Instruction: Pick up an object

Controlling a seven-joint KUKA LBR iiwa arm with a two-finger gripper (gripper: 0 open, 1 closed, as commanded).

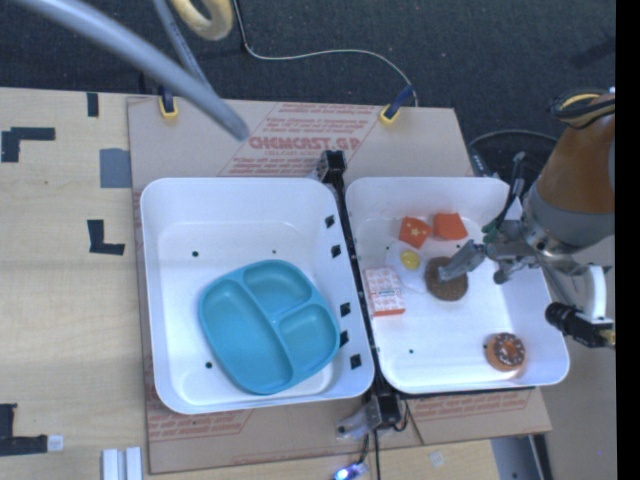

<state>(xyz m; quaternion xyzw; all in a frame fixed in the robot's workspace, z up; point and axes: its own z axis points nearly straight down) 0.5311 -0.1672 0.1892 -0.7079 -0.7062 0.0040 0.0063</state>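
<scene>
two orange blocks (432, 229), one doughnut (505, 352), one tray (268, 324)

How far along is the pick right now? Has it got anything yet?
Done: the arm has reached into the right bin, and the hand sits low over the brown cookie. In hand: nothing visibly lifted; whether it grips the cookie cannot be told. Left: securing and raising an object. The orange blocks, donut and packet lie untouched.
</scene>
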